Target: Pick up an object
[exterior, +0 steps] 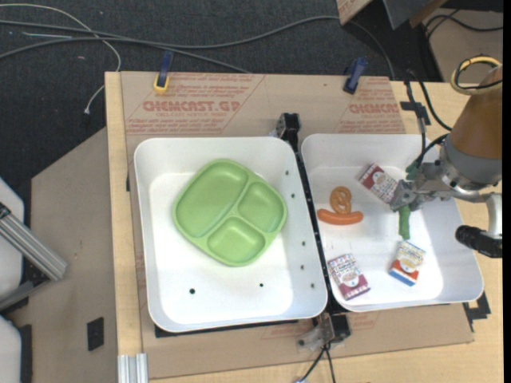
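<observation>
The right bin (455, 286) holds several small items. A brown pretzel (341, 198) lies just above an orange sausage (340, 217) near the bin's left side. A red-and-white packet (377, 182) sits at the upper middle, and another packet (346, 275) lies at the lower left. A small carton (407, 263) is at the lower right. A thin green piece (405, 222) lies upright in the middle. My gripper (409, 196) hangs from the grey arm over the top end of the green piece, right beside the upper packet.
The left bin (160, 294) holds a green divided plate (230, 211). A black divider and clamps run between the bins. Cardboard lies under both bins, with blue clips at its far edge. Cables trail on the dark floor at the top left.
</observation>
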`<action>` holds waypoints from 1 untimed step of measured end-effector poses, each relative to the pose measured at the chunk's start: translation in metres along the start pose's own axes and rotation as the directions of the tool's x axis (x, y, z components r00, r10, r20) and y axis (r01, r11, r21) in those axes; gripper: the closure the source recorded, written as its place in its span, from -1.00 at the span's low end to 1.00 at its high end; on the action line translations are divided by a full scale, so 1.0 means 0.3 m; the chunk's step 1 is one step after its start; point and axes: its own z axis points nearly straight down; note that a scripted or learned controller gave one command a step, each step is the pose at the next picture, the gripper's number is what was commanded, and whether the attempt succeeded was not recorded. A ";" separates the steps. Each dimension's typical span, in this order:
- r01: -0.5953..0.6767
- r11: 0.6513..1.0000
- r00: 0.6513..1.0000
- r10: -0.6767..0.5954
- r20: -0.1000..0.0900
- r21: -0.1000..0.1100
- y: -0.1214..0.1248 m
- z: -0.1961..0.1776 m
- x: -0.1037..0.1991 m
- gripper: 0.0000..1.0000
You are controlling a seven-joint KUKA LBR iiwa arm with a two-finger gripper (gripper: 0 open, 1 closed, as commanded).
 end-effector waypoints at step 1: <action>0.001 1.000 1.000 -0.001 -0.001 0.001 -0.022 -0.197 0.011 1.00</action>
